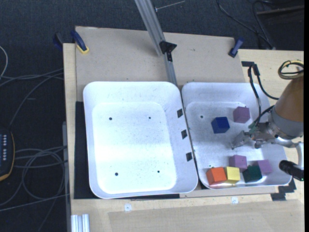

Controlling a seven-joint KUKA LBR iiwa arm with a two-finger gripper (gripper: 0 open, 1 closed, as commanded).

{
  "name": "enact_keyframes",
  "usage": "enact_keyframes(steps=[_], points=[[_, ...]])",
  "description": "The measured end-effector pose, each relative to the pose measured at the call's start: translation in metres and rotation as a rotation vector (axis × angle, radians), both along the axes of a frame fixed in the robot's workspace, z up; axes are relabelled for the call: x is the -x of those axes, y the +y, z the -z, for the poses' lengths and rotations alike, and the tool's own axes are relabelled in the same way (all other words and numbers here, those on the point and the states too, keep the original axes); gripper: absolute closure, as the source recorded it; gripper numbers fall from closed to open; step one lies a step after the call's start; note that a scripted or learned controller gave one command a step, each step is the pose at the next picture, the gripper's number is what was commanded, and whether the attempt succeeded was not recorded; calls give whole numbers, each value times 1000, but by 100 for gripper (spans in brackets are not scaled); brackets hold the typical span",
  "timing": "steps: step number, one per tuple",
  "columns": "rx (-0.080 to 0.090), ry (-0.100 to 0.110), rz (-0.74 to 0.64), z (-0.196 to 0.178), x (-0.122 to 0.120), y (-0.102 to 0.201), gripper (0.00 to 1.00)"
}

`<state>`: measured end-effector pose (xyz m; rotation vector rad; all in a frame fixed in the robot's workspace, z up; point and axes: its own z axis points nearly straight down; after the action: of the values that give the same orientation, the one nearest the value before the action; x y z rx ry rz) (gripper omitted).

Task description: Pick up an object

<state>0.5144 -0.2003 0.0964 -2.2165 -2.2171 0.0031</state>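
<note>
Gripper (240, 141) sits low inside the right bin (203, 93), arm (289, 110) coming in from the right edge. Fingers look slightly spread and point left and a bit down, but the tips are small and blurred, so I cannot tell whether they are open or closed. Nothing visible between them.

7 candidate objects, all in this bin. Blue cube (220, 124) lies up and left of the gripper, apart from it. Purple cube (241, 114) sits directly above it, near. Another purple block (238, 160) lies just below the fingertips, the closest item. Below that, along the bin's near wall, a packed row: orange block (217, 175), yellow block (233, 174), dark green block (252, 173), touching side by side. A 3rd purple piece (264, 166) lies down and right of the gripper, under the wrist side. Left bin (91, 95) is well off to the left of the hand.

Step, as I read it: approach or positioning over a target, no grasp made yet. Task not done. Likely next move: pick 1 target, probably the purple block just below, centre the fingers over it, drop, close, lift. Risk: the packed row leaves little finger room, so the loose blocks are easier.
</note>
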Motion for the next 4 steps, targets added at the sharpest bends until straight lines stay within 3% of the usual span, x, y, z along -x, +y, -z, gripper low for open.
enact_keyframes(steps=[1, 4], points=[[2, -8, -1, -14, -2, -1, 100], [6, -14, -2, -192, -8, 5, 100]])
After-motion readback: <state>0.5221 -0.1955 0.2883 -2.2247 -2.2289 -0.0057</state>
